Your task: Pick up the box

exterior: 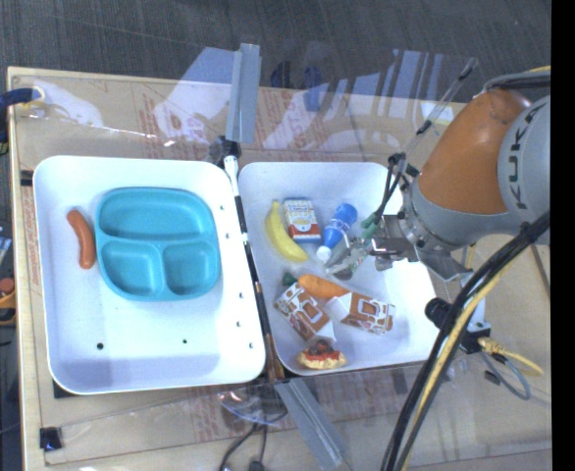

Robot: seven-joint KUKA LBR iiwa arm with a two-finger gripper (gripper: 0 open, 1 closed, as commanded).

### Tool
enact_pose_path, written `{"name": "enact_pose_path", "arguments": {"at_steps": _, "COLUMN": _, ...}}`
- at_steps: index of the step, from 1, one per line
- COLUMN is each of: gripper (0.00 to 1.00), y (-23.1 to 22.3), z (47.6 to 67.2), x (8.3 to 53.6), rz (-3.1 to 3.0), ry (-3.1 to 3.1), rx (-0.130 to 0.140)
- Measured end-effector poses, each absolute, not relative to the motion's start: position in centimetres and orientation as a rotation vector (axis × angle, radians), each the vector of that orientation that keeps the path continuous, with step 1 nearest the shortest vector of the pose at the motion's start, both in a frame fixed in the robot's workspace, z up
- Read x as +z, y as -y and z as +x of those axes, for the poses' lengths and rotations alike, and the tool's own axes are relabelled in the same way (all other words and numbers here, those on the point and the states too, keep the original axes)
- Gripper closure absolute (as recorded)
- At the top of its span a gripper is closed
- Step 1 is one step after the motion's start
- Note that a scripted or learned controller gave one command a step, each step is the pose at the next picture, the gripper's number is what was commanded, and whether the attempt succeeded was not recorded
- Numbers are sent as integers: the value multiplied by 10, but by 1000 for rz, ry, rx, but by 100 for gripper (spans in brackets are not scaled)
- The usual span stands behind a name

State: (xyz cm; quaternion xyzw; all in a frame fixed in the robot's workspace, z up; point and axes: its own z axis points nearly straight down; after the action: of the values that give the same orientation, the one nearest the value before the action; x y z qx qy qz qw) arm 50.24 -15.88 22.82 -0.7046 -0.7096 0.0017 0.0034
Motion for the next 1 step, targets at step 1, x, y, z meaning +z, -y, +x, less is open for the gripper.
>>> {"name": "enact_pose_path", "arguments": {"at_steps": 1, "gripper": 0, "y": 210, "z": 546, "x": 216, "rz": -2241, "ry": 2197, "rx": 6}}
